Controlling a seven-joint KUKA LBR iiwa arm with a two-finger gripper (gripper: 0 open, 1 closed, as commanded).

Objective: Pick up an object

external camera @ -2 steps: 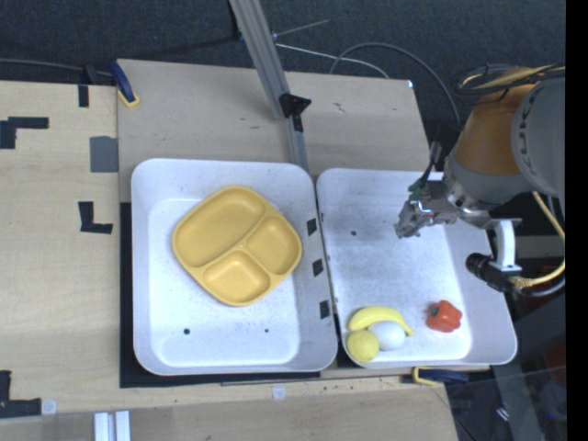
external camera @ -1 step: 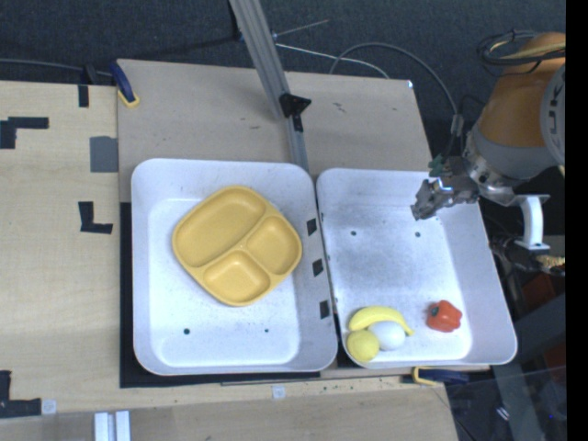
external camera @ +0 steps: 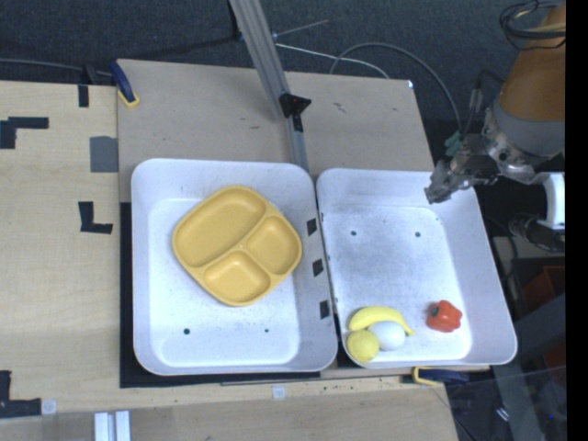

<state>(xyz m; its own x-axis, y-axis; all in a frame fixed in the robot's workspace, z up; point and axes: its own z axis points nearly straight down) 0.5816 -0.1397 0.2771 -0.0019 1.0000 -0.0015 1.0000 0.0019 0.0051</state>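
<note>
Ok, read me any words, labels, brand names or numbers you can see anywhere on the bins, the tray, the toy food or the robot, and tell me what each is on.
No readable text anywhere.
Yellow divided tray: plain, no marking.
Two white bins: dark specks and small black tabs, no lettering.
Banana, lemon, white egg, red pepper: no labels.
Arm above the hand: nothing legible at this size.
Black tape marks on the bench: shapes, not letters.

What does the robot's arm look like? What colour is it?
The arm comes in from the right. It has a rounded orange band, with a grey metal wrist below it. Thin dark cables loop near the orange part. At the end sits a small, dark grey gripper that looks blocky and pointy.
</note>
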